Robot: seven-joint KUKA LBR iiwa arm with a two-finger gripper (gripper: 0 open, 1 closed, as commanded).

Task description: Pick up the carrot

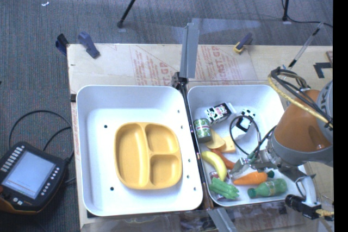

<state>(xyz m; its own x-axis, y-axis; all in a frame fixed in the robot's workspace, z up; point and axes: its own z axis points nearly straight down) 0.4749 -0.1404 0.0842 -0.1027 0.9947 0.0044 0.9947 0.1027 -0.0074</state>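
The carrot (251, 177) lies in the right bin (260, 92) near its front edge, between a banana (214, 164) on its left and a green bottle (267, 188) just in front. The hand (251, 164) sits low over the carrot's upper side, reaching in from the arm (299, 136) (whether it is spread or pinching, I cannot tell). The left bin (92, 117) holds a yellow divided plate (148, 155)

orange carrot (250, 177), yellow banana (213, 163), yellow tray (147, 155), green bottle (267, 188), possibly cow-patterned carton (218, 112).
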